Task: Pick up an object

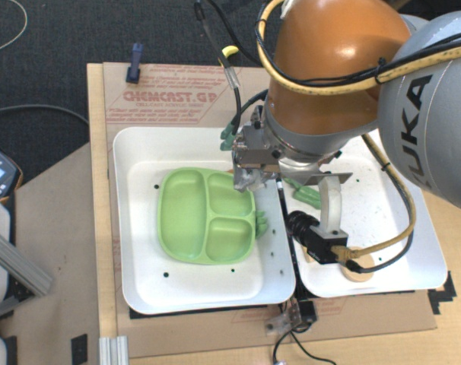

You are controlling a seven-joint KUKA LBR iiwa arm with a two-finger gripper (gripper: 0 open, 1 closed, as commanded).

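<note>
One arm [352,67] reaches in from your right, its wrist bent down over the seam between both bins. Your gripper [246,179] hangs at the green divided tray's [204,219] upper right corner in the left bin [139,280]; its grip is unclear.

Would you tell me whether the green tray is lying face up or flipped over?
Face up: the green tray lies flat in the left bin, with its divided compartments open to the camera.
</note>
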